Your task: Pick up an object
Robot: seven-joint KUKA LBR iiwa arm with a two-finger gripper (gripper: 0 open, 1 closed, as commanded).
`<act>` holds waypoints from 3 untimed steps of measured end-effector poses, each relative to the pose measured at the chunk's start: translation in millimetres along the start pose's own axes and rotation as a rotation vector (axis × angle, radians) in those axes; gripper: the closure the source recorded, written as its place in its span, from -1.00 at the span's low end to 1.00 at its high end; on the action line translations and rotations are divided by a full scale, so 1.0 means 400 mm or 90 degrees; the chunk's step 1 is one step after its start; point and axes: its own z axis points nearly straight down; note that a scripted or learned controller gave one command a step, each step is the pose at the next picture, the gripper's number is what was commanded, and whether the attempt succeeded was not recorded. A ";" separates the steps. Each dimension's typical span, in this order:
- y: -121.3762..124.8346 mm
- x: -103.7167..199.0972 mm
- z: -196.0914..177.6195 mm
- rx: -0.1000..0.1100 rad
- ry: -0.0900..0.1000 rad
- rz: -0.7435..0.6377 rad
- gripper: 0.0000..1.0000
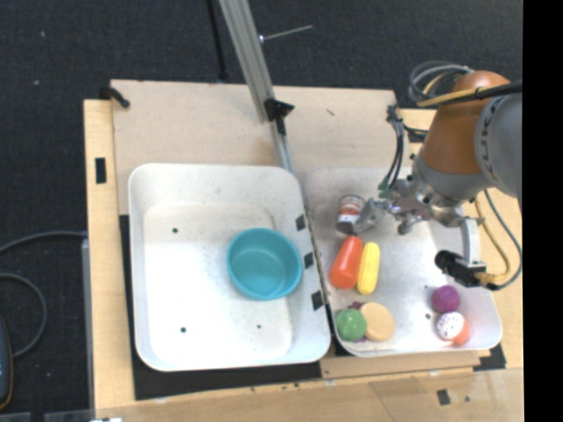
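Gripper (374, 211) by the right bin's (493, 337) back-left corner, grip unclear; centre squarely over the small can (350, 213) before closing.

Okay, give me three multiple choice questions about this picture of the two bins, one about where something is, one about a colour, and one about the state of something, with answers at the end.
1. Where does the bowl sit?
A. In the left bin
B. In the right bin
C. On the bench outside both bins

2. What colour is the bowl?
A. Red
B. Blue
C. Yellow

3. How does the bowl stand?
A. Upside down
B. On its side
C. Upright, opening up

Answers:
1. A, it rests on the left bin's floor near the wall by the right bin.
2. B, its rim and inside are light blue.
3. C, the hollow inside faces the camera.
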 end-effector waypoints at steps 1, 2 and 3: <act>-0.002 -0.003 0.133 -0.001 0.000 0.000 -1.00; 0.002 -0.005 0.097 -0.005 0.000 0.004 1.00; 0.008 -0.019 -0.064 -0.008 0.000 0.003 1.00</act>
